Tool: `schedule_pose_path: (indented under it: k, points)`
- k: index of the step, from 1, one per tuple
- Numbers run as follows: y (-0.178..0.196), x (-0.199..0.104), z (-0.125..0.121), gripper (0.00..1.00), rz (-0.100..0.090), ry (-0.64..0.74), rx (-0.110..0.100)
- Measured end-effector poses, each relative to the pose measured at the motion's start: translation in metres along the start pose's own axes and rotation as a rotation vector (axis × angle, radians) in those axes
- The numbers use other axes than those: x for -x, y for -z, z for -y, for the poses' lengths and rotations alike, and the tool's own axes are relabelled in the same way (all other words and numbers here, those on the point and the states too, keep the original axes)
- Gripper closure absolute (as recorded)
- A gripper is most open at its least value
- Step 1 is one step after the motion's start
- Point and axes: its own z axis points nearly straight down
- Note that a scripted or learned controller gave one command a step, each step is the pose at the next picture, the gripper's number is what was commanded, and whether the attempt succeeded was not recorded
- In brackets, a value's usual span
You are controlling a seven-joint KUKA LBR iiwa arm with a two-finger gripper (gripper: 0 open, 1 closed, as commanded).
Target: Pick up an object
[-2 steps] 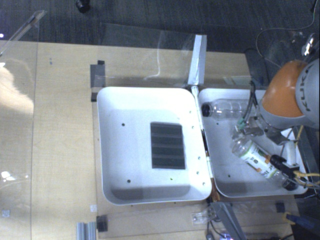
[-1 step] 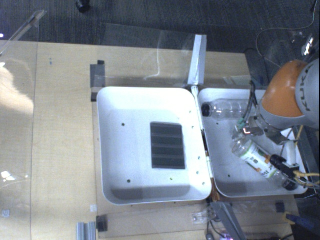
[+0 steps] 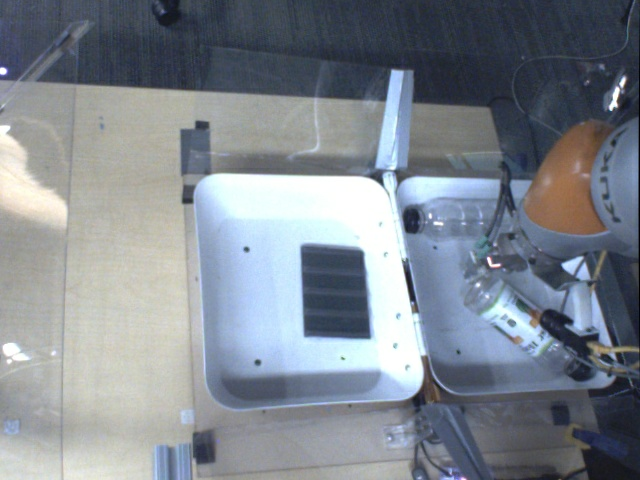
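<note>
1. Although the grey arm's pincer point(image 3: 497, 260) hangs above the right white bin point(image 3: 445, 353), I cannot tell its opening.
2. A clear labelled plastic bottle point(image 3: 510, 313) lies just below, unlifted; picking remains.

We see the hand point(image 3: 497, 260) low in the right bin point(image 3: 445, 363), between two clear bottles point(image 3: 455, 217) point(image 3: 508, 313); left bin point(image 3: 235, 268) holds a dark ribbed tray point(image 3: 335, 290).
</note>
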Motion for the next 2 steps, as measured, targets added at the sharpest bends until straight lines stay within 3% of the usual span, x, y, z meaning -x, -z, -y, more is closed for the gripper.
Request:
schedule_pose_path:
  k: [2]
  points:
    - [0.0000,0.0000,0.0000,0.00,0.000,0.000,0.000]
